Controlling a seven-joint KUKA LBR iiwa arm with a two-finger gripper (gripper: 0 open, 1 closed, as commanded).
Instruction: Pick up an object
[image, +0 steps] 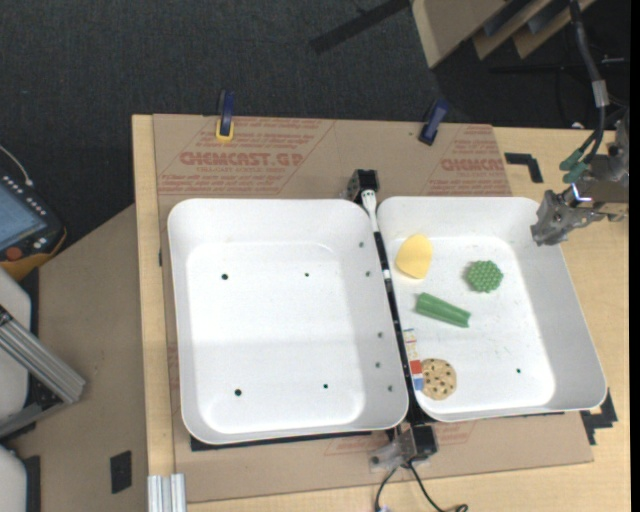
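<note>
The green stick lies flat in the middle of the right bin, its long axis running from upper left to lower right. Above it are a yellow piece and a green ball; a cookie lies below. The end effector is at the bin's upper right rim; if it is open or closed, I cannot tell.
</note>
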